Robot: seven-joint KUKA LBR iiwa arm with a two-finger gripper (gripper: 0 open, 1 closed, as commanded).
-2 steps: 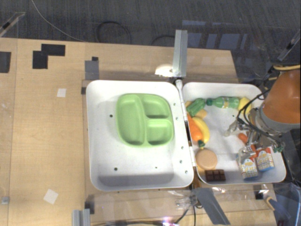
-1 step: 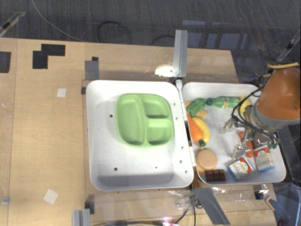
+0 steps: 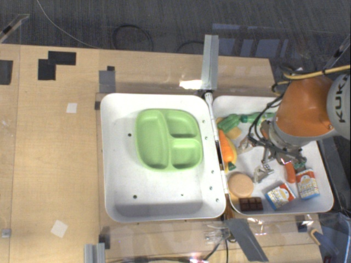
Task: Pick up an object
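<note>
The right bin [image 3: 327, 200] holds several small objects. An orange carrot [image 3: 227, 148] lies along its left wall, with a green vegetable [image 3: 230, 121] and a yellow piece [image 3: 235, 133] behind it. A round tan bun [image 3: 241, 184] and a brown chocolate bar [image 3: 252, 204] sit near the front left. Two small cartons [image 3: 278, 195] [image 3: 308, 186] and a red piece [image 3: 289, 172] lie at the front right. My gripper [image 3: 262, 172] hangs low over the bin's middle, just right of the bun and left of the red piece. Nothing is visibly held in it.
The left bin [image 3: 118, 163] holds a green divided plate [image 3: 167, 138]. The arm's orange band [image 3: 303, 109] covers the right bin's back right part, with cables around it. A metal post [image 3: 209, 64] stands behind the divider between the bins.
</note>
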